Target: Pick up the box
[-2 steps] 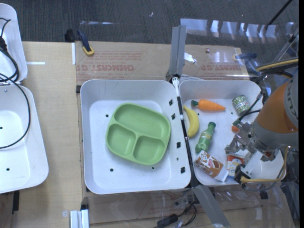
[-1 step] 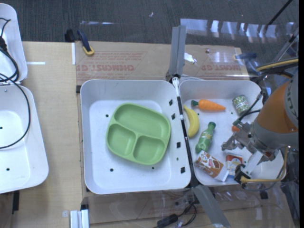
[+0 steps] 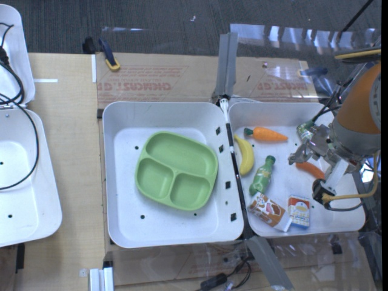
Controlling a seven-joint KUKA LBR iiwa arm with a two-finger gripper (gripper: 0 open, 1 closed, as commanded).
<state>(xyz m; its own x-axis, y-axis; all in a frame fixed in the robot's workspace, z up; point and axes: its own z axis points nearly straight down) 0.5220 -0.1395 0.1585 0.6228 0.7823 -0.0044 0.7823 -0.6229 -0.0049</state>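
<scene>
- Camera view from above: two white bins (image 3: 115,162) side by side on a brown tabletop (image 3: 157,77).
- Left bin: one green plate (image 3: 176,171) with three parts.
- Right bin: one banana (image 3: 245,155), two carrots (image 3: 267,135), one green bottle (image 3: 262,174), one brown packet (image 3: 267,210).
- One small box (image 3: 299,212) near the front edge, just beside the packet.
- Second carrot half hidden behind the claw (image 3: 309,147).
- Claw above the right bin, away from the box; cannot tell whether open or closed.
- Dark floor past the tabletop.

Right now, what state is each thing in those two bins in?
Green plate: right way up, alone in the left bin.
Banana: lying flat.
Carrot: lying flat.
Green bottle: on its side.
Brown carton: lying flat.
Small box: lying flat, not gripped.
Gripper: above the right bin.
</scene>
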